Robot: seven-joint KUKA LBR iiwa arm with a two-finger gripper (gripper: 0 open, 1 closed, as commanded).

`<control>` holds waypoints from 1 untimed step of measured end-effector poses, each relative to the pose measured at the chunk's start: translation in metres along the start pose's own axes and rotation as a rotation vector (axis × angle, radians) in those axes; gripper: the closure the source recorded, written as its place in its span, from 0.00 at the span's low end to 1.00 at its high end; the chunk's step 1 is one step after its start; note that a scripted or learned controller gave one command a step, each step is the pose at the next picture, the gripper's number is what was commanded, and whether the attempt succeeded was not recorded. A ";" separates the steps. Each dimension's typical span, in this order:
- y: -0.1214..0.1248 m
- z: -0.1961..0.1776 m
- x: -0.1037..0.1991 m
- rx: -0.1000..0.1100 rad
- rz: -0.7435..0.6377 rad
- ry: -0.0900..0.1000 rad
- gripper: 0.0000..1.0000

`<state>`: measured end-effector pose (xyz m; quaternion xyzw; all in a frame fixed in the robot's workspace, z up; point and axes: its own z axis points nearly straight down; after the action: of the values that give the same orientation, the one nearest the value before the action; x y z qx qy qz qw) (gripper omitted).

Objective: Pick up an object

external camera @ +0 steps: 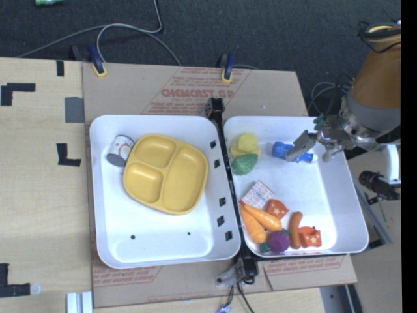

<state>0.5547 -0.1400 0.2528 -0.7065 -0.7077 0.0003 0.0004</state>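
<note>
Hovering over right bin (339,194): gripper (311,147), fingers spread, nothing between them. Blue object (281,150) lay just left of fingers, on bin floor. Left bin (104,194) held yellow divided plate (165,173), small can (119,150) touching plate's edge.

A small blue object (283,150) is being seen low in the right bin (339,194), near its far wall, to the right of the yellow and green toys (246,152) against the divider. Its near-right end is being partly covered by the gripper (306,150) above it. Its exact shape cannot be told.
</note>
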 end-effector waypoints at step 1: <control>-0.066 0.103 0.036 0.005 0.001 0.002 0.00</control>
<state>0.4882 -0.1042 0.1496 -0.7067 -0.7075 0.0014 0.0028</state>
